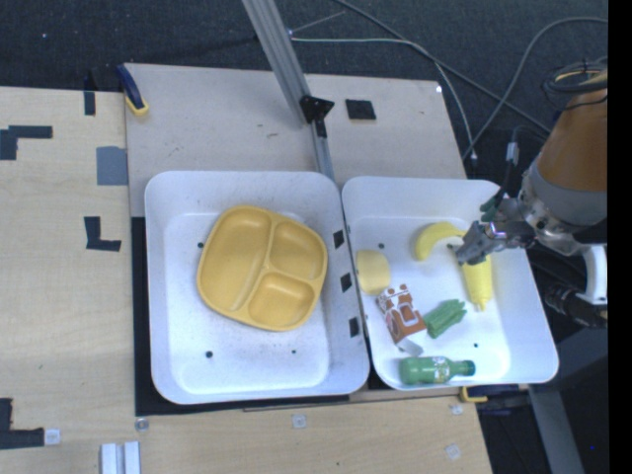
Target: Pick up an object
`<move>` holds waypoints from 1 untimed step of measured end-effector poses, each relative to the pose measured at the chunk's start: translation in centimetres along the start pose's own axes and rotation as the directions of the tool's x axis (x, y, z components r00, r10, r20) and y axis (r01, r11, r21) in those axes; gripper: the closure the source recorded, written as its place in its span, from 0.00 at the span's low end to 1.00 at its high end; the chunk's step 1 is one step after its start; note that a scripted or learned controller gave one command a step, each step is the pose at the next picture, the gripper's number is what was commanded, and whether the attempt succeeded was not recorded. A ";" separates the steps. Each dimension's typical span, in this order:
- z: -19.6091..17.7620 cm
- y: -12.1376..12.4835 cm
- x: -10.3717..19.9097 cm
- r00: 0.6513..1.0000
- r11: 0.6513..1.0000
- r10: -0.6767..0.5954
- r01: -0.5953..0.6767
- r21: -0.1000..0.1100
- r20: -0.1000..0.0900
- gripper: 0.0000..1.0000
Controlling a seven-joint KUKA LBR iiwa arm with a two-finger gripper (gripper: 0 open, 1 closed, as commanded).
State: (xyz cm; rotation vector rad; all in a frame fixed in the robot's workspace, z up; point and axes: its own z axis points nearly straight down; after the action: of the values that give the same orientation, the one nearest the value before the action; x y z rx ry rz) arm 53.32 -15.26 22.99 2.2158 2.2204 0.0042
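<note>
Camera view: the tabletop [59, 294] is pale wood with dark tape marks, and two shallow white bins sit side by side on it. The left bin [168, 363] carries a yellow plastic plate [262, 267] with three rounded compartments, lying near its middle, slightly tilted.

The right bin [528, 354] holds the loose objects. A yellow banana [435, 237] curves near the bin's far middle. A second yellow piece [478, 282], long and tapered, lies just beside the hand toward the bin's right edge. A pale yellow rounded block [372, 271] sits close to the left wall. Nearer the front lie a crumpled red and white wrapper [400, 314], a green ridged toy [444, 317] and a green bottle [434, 368] on its side along the front edge.

The hand [474, 245] reaches in over the right rim, between the banana and the tapered yellow piece, low over the bin floor. Whether its fingers are spread or closed cannot be told here; nothing is visibly between them. The arm [578, 156] is grey with an orange band, and cables trail behind it.
</note>
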 end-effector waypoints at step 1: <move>-6.3 -0.2 0.1 1.000 1.000 0.000 0.000 -0.001 0.000 1.00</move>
State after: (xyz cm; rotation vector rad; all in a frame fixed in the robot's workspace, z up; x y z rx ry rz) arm 53.08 -15.19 29.32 2.2152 2.2197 0.0048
